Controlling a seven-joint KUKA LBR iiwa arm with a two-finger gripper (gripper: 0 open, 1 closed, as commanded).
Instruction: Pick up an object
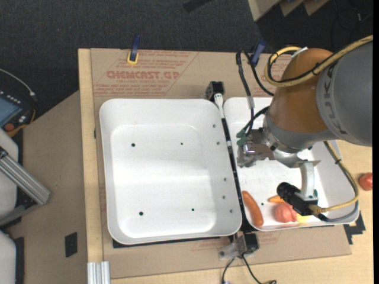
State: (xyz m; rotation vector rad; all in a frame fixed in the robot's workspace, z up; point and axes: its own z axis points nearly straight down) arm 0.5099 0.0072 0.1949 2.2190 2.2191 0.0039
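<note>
The left bin [160, 170] sits flush against the left wall of the right bin [263, 185]. Above the right bin's left half, close to that wall, hangs the gripper [249, 151]; whether it is spread or pressed together cannot be told. In the right bin's near left corner lies an orange sausage-shaped piece [253, 209], and farther along that bin's near wall a pink lump [285, 213].

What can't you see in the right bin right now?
Much of the right bin: camera view, hidden under the arm.
The pink thing: camera view, too small and blurred to name.
The red thing beside the bin: camera view, too small to name.
</note>
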